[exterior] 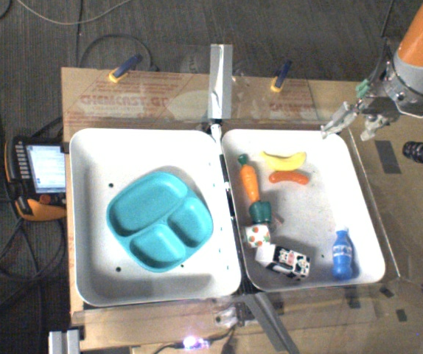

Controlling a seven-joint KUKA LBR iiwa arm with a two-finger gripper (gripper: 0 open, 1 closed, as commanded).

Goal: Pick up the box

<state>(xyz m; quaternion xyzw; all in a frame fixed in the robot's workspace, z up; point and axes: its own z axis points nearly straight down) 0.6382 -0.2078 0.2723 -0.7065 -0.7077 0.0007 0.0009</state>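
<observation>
Two shallow white bins (359, 198) sit edge to edge. Above the right bin's far right corner, the grey two-finger gripper (351, 121) hangs open, holding nothing. By the near rim lies the small black-and-white cow-print box (291, 262), open floor beyond it.

The brown bench (145, 98) bears two white bins (93, 161), seemingly touching.

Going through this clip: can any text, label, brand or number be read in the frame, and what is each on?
Cardboard sheet behind the bins: faint red printing, too washed out to read.
Handheld pendant screen left of the bins: lit display, contents too small to read.
Black-and-white box in the right bin: printed pattern, no legible words.
Blue bottle: white label, blurred.
Nothing reads clearly.
</observation>
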